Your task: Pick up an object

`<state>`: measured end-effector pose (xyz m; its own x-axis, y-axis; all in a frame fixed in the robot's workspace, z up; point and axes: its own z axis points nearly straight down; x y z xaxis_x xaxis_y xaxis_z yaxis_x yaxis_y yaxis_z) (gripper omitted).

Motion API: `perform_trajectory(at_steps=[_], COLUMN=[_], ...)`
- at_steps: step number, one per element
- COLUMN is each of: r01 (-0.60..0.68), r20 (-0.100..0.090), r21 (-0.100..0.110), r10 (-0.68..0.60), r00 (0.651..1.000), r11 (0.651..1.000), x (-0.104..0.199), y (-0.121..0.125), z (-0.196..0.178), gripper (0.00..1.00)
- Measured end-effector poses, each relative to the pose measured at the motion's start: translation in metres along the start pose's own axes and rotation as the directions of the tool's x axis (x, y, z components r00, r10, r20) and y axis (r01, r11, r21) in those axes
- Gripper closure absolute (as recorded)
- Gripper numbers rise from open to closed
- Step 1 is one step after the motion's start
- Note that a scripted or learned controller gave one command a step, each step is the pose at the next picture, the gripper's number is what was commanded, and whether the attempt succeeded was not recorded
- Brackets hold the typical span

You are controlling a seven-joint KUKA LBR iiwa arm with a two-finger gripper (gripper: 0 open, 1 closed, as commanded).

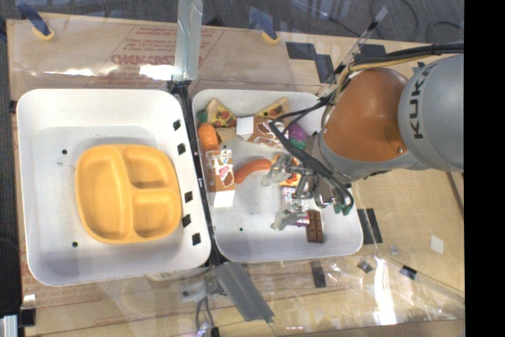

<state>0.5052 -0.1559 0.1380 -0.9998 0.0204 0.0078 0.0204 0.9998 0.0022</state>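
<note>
Because the loose objects are crowded into the right bin [237, 245], the gripper [293, 205] is lowered there, though its pincer state cannot be told.

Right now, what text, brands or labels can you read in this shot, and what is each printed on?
"KU", the visible start of a brand name: on the grey arm, right side.
Red print on the clear plastic sheet behind the bins: too blurred to read.
Printed carton in the right bin: markings too small to read.
</note>
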Motion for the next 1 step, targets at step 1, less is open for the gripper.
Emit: perform_trajectory(at_steps=[1], r01=[-0.068], r20=[0.005], r21=[0.0], r10=[0.068], r00=[0.998], r11=[0.998], x=[-0.0773], y=[0.006], z=[0.0477], gripper=[0.0])
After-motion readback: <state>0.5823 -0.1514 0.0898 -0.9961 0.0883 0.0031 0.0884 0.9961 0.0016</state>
